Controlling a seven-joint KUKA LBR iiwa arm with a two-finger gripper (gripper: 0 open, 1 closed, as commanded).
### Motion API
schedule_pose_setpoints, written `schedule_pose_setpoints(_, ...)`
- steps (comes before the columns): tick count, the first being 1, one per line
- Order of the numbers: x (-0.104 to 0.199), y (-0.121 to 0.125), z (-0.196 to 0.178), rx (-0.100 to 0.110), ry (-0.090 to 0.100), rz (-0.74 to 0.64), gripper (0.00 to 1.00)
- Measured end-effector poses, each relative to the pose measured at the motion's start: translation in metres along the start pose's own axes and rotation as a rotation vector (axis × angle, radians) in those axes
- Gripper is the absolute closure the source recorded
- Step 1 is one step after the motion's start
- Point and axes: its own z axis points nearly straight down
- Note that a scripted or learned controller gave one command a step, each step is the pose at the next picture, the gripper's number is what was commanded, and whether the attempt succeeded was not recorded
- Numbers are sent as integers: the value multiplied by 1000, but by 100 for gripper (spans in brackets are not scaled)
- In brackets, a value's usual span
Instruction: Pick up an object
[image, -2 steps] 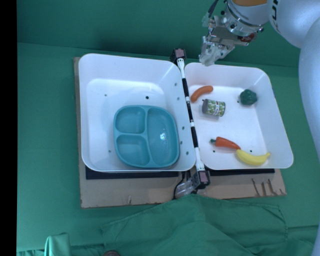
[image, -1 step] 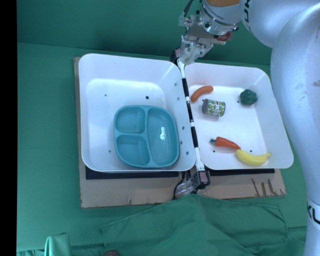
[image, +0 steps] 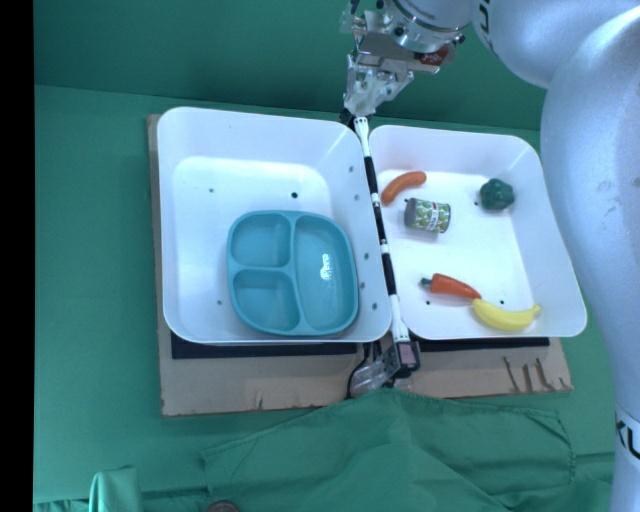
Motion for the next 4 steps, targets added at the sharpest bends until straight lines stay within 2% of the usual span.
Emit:
schedule_pose_setpoints(1,68,-25,-3,4,1,0,100)
schedule_pose_setpoints(2,85,22,-17,0,0,0,100)
schedule_pose_setpoints(3,94,22,24,3,-1,0,100)
schedule_pose_setpoints(4,15,22,-1,0,-1,1,100)
